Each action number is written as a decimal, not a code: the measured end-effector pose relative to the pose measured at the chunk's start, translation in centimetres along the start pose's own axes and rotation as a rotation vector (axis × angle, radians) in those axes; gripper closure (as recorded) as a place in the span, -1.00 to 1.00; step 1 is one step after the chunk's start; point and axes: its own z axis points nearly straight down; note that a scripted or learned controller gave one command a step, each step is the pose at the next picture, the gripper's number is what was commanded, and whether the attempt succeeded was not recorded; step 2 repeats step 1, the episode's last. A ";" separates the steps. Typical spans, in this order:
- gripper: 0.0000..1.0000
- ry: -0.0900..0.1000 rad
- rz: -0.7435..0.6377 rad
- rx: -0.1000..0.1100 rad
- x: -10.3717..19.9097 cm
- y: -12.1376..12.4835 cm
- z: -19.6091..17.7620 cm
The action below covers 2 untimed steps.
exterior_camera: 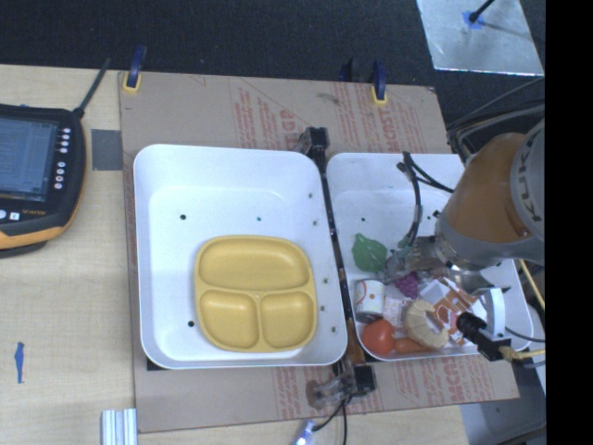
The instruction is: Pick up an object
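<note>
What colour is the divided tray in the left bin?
Pale yellow three-compartment plastic tray, clearest in the camera view.

yellow divided tray [257, 293] in the left bin [157, 202], orange-edged tablet controller [32, 174] way off left

One fixed camera looks down at a slant on both white bins [153, 248] from above.

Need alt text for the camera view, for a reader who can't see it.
A grey-and-orange robot arm reaches from the right into the right white bin, above a heap of small items including a green piece and a red one. The left white bin holds a yellow divided tray.
</note>
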 end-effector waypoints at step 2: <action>1.00 0.002 0.004 -0.002 7.4 2.7 -11.9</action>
